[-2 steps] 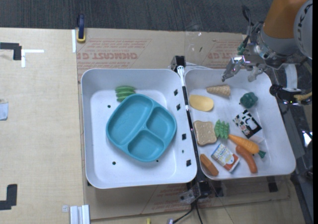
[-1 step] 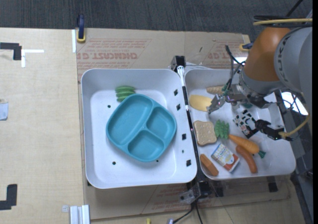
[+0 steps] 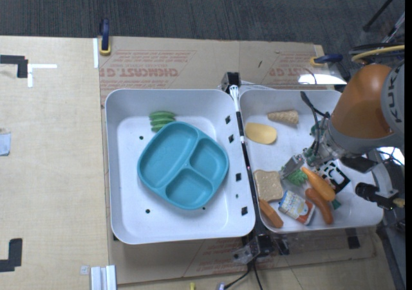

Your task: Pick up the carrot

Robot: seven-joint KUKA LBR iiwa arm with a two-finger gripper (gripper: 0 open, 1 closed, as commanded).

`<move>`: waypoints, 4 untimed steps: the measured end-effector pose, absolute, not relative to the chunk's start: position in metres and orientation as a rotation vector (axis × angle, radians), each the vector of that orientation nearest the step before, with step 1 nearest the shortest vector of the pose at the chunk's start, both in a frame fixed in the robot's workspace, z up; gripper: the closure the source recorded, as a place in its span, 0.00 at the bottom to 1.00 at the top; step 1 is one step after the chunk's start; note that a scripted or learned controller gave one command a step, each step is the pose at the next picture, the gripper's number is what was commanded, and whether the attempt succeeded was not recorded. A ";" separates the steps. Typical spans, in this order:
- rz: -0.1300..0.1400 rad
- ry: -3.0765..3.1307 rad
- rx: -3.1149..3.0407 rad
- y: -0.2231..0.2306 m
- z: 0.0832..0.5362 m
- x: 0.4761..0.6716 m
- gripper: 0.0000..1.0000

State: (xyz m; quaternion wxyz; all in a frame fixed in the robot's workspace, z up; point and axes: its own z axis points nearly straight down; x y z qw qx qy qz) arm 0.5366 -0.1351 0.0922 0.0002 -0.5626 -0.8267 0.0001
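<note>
The carrot (image 3: 319,184), orange with a green leafy top, lies slantwise in the right bin (image 3: 293,97), near its right side. My gripper (image 3: 300,166) hangs just above the leafy end, touching or nearly touching it. The grey wrist and the orange band rise from there to the upper right and hide the bin's right wall.
Around the carrot lie a bread slice (image 3: 268,184), a small carton (image 3: 294,205) and two sausages (image 3: 271,213) (image 3: 322,208). A yellow piece (image 3: 261,133) and a tan cone (image 3: 284,116) lie further back. The left bin (image 3: 122,173) holds a blue divided plate (image 3: 183,164) and a green pod (image 3: 162,118).
</note>
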 end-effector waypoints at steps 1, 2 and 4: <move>-0.002 -2.593 -1.780 -0.137 0.102 0.538 1.00; -0.002 -2.594 -1.779 -0.137 0.102 0.538 0.00; -0.024 -2.640 -1.709 -0.195 0.103 0.506 1.00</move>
